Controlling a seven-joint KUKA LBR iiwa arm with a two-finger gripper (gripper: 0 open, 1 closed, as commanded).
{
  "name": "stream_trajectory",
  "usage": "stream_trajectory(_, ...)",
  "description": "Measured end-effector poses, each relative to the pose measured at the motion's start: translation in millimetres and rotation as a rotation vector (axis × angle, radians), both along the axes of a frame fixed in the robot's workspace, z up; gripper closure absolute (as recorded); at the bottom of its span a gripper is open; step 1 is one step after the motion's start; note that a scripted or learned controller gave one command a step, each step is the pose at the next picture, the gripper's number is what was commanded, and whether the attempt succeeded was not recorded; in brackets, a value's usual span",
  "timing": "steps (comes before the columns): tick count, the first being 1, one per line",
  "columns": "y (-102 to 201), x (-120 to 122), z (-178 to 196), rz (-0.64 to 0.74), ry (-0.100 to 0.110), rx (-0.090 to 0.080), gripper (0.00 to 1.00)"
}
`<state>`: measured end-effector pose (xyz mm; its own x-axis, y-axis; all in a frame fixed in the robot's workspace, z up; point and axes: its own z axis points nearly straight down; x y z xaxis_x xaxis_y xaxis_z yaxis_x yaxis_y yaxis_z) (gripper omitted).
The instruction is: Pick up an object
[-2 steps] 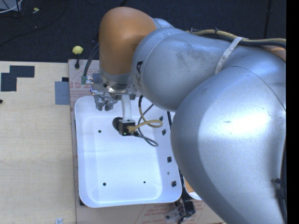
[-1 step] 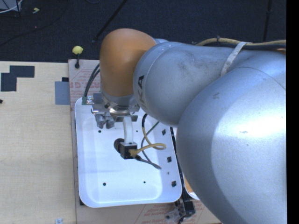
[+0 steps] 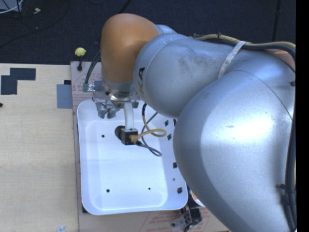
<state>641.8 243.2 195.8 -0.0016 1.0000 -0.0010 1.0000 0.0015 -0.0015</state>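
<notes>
My gripper hangs below the orange wrist band at the far left corner of the left white bin, just above its floor. The arm's big grey links cover the view's right side and hide the second bin. I see no loose object between the gripper and the bin floor. The visible bin floor shows just a few small dark holes.
The wooden bench top lies left of the bin, with dark blue and grey patches near its far edge. A small yellow ball on a short post stands behind the bin's far left corner. Cables run across the dark floor beyond.
</notes>
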Motion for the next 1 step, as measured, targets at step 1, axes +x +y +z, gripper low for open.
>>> stream_trajectory(1,2.0,-138.8,21.6,0.003,0.009,0.001,1.0)
